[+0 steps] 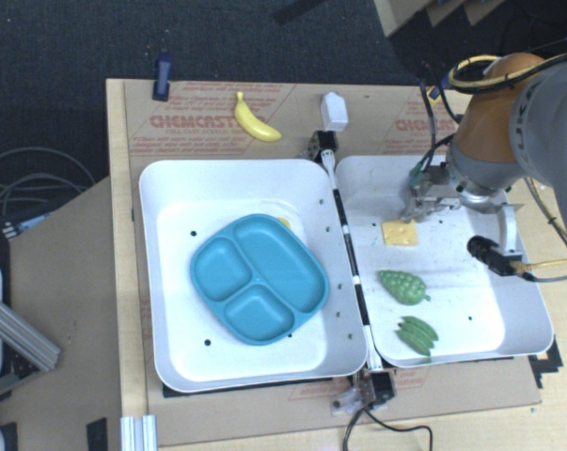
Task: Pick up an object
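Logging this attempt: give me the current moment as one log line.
arm: over right bin | gripper: above yellow cheese-like wedge, nothing seen held | also in bin: two green toy vegetables | left bin: blue sectioned plastic plate

Tray [258, 277] in left bin [161, 205] — banana [255, 120] behind it, on bench [133, 252].

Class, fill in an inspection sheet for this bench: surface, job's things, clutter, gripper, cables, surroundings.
Surface: cardboard-topped bench bearing left bin and right bin.
Job's things: yellow block, round green piece and green pod in the right bin; blue divided tray in the left bin.
Clutter: toy banana and blue object outside the bins.
Gripper: gripper low above the yellow block; finger state unclear.
Cables: coil on the floor, left.
Surroundings: dark carpet.
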Controlling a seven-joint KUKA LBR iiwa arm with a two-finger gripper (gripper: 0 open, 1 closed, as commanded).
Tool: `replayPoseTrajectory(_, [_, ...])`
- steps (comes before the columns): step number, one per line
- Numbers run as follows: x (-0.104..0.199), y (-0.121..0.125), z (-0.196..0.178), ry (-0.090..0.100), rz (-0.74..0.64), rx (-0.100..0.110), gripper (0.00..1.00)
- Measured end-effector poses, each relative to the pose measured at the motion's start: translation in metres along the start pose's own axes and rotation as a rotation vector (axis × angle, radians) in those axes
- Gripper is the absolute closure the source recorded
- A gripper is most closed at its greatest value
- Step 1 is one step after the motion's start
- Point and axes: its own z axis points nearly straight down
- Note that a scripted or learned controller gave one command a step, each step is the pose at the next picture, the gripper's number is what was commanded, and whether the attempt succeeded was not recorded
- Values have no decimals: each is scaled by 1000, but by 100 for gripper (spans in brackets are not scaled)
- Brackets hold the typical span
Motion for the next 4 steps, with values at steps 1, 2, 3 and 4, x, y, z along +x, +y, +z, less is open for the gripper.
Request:
replayPoseTrajectory(1, [0,-1,1,0,0,3,0])
replayPoseTrajectory(2, [33,-47,13,3,-1,9,0])
replayPoseTrajectory(3, [32,-46,3,2,0,6,100])
replayPoseTrajectory(4, [98,-24,-88,3,-2,4,100])
